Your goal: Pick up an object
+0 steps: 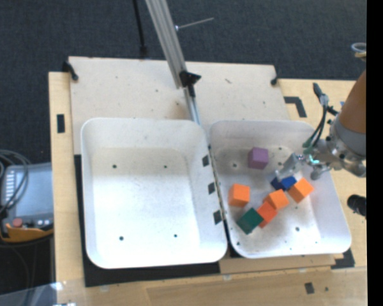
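The right bin [325, 231] holds several small blocks. A purple cube [258, 157] sits near its back. A blue block [283, 183] lies at mid-right, touching an orange cube [300, 189]. Another orange cube [240, 194] sits left of centre. An orange block [272, 204] leans against a green cube [249, 220] at the front. My gripper [292, 168] reaches in from the right and hovers low just above and behind the blue block. Nothing shows as held in it.
The left bin [147, 190] adjoins the right one along a shared middle edge. A slanted metal pole [169, 37] rises behind the bins. The arm's orange band [354, 107] sits over the right bin's far right rim.
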Controlling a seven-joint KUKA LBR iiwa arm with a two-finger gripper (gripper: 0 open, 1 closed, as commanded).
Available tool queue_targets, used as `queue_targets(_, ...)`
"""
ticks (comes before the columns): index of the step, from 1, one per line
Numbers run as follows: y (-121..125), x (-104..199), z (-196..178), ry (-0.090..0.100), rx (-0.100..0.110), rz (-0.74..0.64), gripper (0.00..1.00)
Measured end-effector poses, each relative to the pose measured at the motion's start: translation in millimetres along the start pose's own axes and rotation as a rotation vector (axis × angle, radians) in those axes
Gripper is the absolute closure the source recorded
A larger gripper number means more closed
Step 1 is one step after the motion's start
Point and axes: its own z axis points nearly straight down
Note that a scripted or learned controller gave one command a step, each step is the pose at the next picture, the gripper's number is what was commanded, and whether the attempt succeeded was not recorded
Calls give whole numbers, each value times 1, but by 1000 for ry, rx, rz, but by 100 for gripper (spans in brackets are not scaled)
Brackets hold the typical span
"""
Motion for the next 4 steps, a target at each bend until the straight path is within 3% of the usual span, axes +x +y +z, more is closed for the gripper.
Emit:
queue_targets(1,1,0,-2,-1,-5,1,0)
queue_targets(3,10,-4,114,-3,-3,4,0)
queue_targets(4,11,-5,127,-4,-5,8,0)
